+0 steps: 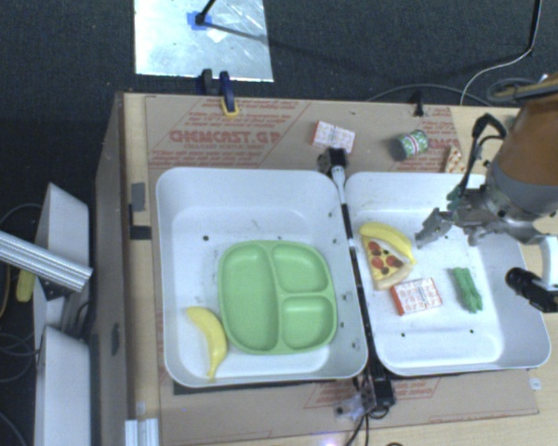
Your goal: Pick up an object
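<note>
— Where the arm reaches in from the right, what is the gripper (pixel 444 225) doing?

— It hangs over the right bin (pixel 511 347), near its back half. Its fingers look spread apart with nothing between them, though they are small and dark, so I say that with some doubt.

— And what lies in that bin?

— A pizza slice toy (pixel 386 255) against the left wall, just beside the gripper. A red and white packet (pixel 417 295) sits near the slice toward the front, and a green pod (pixel 466 288) lies to its right, apart from it.

— The other bin?

— The left bin (pixel 181 203) holds a green divided plate (pixel 277 295), with a yellow banana (pixel 209 338) touching its front left edge.

— Anything outside the bins?

— A small green can (pixel 412 143) and a white card (pixel 334 136) lie on the bench behind them.
</note>
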Controlling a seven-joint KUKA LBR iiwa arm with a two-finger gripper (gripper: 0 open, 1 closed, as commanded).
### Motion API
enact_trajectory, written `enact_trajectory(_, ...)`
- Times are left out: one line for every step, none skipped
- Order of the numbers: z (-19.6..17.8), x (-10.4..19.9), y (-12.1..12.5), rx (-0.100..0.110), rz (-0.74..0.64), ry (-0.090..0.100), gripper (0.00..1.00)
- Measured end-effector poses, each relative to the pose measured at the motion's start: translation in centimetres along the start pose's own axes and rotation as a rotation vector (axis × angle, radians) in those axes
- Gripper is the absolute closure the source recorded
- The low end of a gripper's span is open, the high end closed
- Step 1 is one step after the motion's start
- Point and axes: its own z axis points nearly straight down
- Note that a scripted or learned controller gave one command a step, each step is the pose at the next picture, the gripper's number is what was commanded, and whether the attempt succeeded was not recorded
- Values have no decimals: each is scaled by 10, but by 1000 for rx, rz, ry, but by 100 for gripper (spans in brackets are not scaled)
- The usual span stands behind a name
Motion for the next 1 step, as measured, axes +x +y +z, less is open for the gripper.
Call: enact_trajectory(115, 35, -6, -1, 0, 0, 0)
